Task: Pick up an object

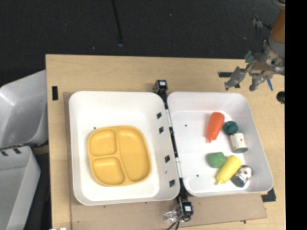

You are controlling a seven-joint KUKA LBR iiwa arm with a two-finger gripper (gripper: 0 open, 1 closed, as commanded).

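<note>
So our gripper (245,83) has its fingers spread with nothing between them, parked over the bench (144,73) just past the right bin (192,109) at about 1 o'clock. We'd say we're at the approach step. Next up: swing in toward 6 o'clock and drop onto something. Candidates are the smooth tapered orange carrot (215,126), a glossy yellow squash-like toy (227,169), and a small can (238,142). The left bin (76,128) has a yellow divided plate (119,155).

Yellow 3-compartment plate (118,155) in the left white bin (79,128) (wooden bench (96,71) beneath)
</note>
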